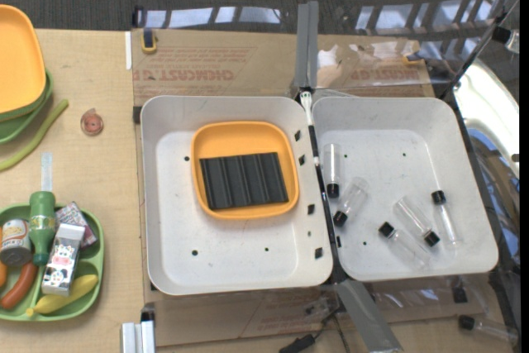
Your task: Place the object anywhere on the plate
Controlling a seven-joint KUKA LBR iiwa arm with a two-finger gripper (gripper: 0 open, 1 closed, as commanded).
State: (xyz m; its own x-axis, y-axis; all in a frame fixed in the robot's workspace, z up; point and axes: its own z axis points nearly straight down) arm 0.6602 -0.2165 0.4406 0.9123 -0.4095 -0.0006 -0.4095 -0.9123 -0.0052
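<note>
- We see two white bins side by side: the left bin [165, 260] and the right bin [463, 256], whose inner edges touch along the middle.
- An orange plate [211, 140] lies flat in the upper middle of the left bin, well apart from the bin's front wall.
- A black ribbed slab [245, 181] rests on the plate, covering most of its floor, with its ribs running away from us.
- We count five clear tubes with black caps, all lying in the right bin and none touching the plate.
- The first tube [331, 165] lies close to the dividing wall, its cap toward us.
- The second tube [353, 196] lies just beside it, tilted, with its cap at the lower left.
- The third tube [399, 239] and the fourth tube [411, 217] lie close together near the bin's middle front.
- The fifth tube [444, 219] sits farthest right, its cap pointing away from us.
- Brown cardboard [215, 66] lies under and behind both bins.
- On the bench at left, a green tray [87, 293] holds toy food and a green bottle [41, 219].
</note>
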